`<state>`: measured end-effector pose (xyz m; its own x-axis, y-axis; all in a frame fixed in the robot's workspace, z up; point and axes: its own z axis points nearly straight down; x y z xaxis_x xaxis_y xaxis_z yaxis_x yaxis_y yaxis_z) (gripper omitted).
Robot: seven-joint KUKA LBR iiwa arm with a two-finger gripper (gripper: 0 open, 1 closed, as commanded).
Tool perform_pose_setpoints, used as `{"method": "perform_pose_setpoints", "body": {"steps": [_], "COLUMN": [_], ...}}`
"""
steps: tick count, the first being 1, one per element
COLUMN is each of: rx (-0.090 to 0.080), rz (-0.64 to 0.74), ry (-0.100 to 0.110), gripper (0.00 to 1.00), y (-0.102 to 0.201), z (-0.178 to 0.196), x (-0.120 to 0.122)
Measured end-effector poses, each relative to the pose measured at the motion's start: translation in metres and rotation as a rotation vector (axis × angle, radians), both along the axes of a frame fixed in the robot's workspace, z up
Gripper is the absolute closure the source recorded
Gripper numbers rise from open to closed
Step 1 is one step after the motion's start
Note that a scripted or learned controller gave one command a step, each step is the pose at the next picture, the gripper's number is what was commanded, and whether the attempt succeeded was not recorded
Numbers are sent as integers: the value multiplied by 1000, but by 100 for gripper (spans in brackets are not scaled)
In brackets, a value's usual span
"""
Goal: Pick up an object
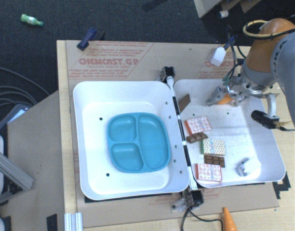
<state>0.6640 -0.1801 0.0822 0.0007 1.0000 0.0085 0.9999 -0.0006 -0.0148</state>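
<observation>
Gripper (225,98) hovering low over far end of right bin (263,143), finger state impossible to tell. Something orange (225,100) showing right at fingertips, identity unclear. Patterned packets (198,125) lying nearer, along bin's left wall, apart from gripper. Blue divided plate (138,142) sitting in left bin (89,129).
</observation>
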Motion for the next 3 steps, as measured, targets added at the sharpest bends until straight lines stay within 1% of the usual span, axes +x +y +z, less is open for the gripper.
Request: {"method": "perform_pose_setpoints", "body": {"steps": [1,2,3], "rx": [-8,-4,10], "rz": [1,1,5], "ry": [-13,-11,-5], "gripper": [0,0,0], "y": [-4,-27,-35], "z": [3,2,3], "x": [2,2,4]}}
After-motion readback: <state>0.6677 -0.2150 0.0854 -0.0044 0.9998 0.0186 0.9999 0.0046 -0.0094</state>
